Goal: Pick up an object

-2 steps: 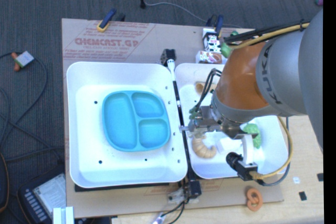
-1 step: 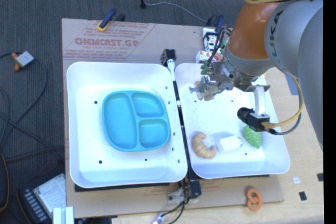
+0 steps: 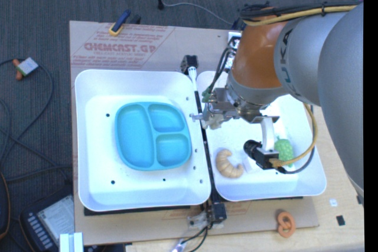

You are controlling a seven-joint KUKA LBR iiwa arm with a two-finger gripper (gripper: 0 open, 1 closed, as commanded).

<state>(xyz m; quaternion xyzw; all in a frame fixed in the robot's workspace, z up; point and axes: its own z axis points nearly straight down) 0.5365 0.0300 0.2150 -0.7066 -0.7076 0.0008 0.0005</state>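
In the right bin point(image 3: 307, 186), a tan croissant-shaped toy point(image 3: 229, 163) lies near the front left. A green bumpy toy point(image 3: 284, 149) rests to its right, partly behind the arm's fittings. My gripper point(image 3: 214, 115) hangs over the right bin's left side, close to the wall between the bins and just behind the croissant toy. I see nothing between its tips. The arm's grey and orange body covers the back of the right bin.
A blue three-compartment plate point(image 3: 153, 134) lies in the left bin point(image 3: 94, 91). On the bench sit an orange ring-like toy point(image 3: 286, 223) at the front right and a blue-and-yellow tool point(image 3: 120, 22) at the back left. A black-and-white clamp point(image 3: 190, 65) stands behind the bins.
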